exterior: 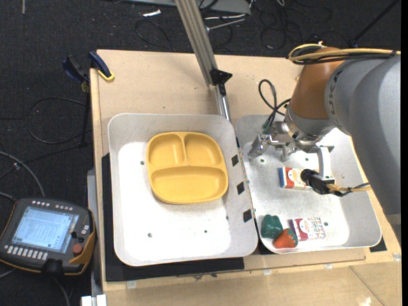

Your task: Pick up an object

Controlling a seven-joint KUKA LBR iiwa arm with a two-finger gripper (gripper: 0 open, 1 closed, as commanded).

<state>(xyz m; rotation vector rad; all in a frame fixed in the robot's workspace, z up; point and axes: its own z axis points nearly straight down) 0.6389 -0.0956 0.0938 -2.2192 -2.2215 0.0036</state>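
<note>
1. Arm (pixel 357 88) comes in from the right, grey w/ an orange band, wrist over the back of the right bin (pixel 357 171).
2. Tool (pixel 280 142) hangs low over that bin's back-left part; can't tell if it's wide or narrow (metal parts blur together from this angle), and nothing shows between its tips.
3. Small carton (pixel 292 178), white w/ red and blue print, lies on the bin floor just in front of the tool, apart from it.
4. At the right bin's front edge: green item (pixel 271 225), red item (pixel 286 238) touching it, and a red-and-white packet (pixel 308 228) just beside them.
5. Left bin (pixel 127 234) holds a yellow divided plate (pixel 187 167), three compartments, toward the back-centre.
6. Both bins sit on the table (pixel 153 81); a teach pendant (pixel 44 234) lies off its left side.
</note>
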